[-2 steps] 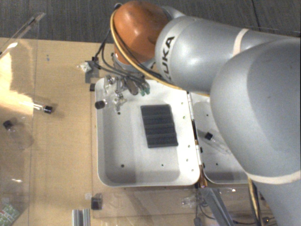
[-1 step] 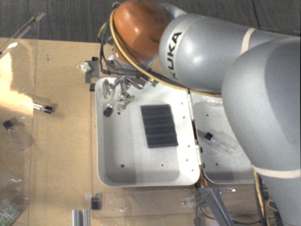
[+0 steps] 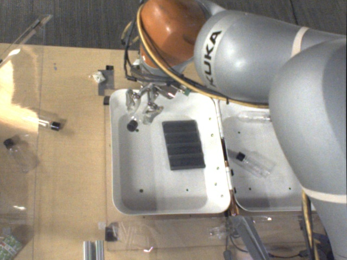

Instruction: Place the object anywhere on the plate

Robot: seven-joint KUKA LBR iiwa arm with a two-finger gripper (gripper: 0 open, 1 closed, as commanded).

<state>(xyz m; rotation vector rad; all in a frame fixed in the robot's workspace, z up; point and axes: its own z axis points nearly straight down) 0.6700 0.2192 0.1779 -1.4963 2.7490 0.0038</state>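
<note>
1. Pincer (image 3: 143, 105): it hangs over the far left corner of the left bin (image 3: 116, 167). Whether it is set wide or narrow cannot be told from this slant, and nothing can be seen held in it.
2. Black cap (image 3: 132, 125): taken here as the task's thing, it sits on the bin floor just beside the pincer and apart from the plate. It looks like the cap of a small clear bottle, but the body is too faint to confirm.
3. Handling, as a judgement: such a bottle would be light, stiff and smooth, and apt to roll or slip. It is best gripped across the body near the cap.
4. Plate (image 3: 184, 144): dark, ribbed and flat, it lies mid-bin near the cap. Its ridges should check rolling.
5. Right bin (image 3: 271, 202): it holds a clear bottle (image 3: 252, 163) with a black cap.
6. Bench (image 3: 65, 199): pale wood with two more bottles lying at the left. The bin floor is open around the plate.
</note>
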